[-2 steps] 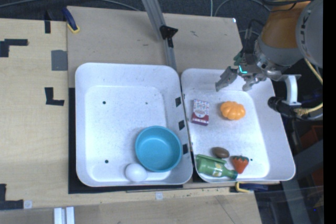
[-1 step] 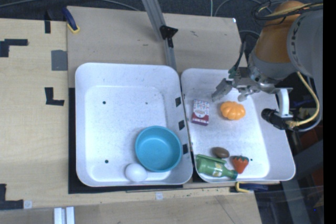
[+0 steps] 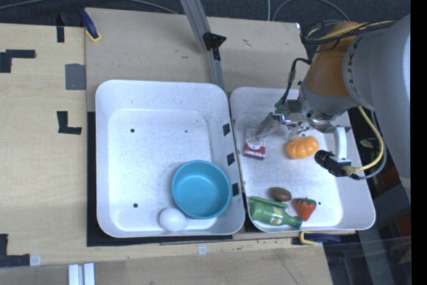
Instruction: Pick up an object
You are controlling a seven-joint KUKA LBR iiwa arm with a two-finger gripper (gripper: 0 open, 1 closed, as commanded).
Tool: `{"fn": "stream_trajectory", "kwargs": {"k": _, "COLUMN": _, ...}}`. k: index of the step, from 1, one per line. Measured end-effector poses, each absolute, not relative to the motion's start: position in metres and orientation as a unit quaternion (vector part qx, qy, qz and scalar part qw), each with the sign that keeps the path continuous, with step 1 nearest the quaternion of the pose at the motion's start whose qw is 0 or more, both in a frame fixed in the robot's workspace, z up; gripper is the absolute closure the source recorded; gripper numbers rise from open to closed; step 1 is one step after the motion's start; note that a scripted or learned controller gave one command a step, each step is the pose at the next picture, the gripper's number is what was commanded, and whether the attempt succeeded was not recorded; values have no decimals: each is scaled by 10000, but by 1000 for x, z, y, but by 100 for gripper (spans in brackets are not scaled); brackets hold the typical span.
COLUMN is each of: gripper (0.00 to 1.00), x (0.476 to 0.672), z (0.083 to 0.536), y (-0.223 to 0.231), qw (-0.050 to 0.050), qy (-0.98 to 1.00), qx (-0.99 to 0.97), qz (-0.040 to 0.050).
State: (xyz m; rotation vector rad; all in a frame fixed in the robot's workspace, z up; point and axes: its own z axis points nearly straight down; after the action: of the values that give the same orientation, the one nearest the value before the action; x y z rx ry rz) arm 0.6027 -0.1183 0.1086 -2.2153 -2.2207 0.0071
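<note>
Small red-and-white packet [image 3: 254,147] lying flat near the left wall of the right bin [image 3: 353,210], with the hand [image 3: 267,125] just above it at the bin's far side, one thin finger slanting down toward it. Cannot tell whether released or clenched, but nothing seen grasped between the fingers. Likely risk: finger sliding off the flat packet, or wrist bumping the orange pumpkin [image 3: 302,147] close beside.

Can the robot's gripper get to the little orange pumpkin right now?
Probably yes. The gripper hangs over the right bin, and the orange pumpkin lies close beside it with bare floor around. Nothing covers it; the small red and white packet sits apart.
</note>
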Motion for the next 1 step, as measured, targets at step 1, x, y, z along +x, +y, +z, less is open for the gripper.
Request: {"fn": "stream_trajectory", "kwargs": {"k": 1, "gripper": 0, "x": 608, "z": 98, "y": -119, "qw": -31, "qy": -7078, "qx": -7064, "qz": -33}}
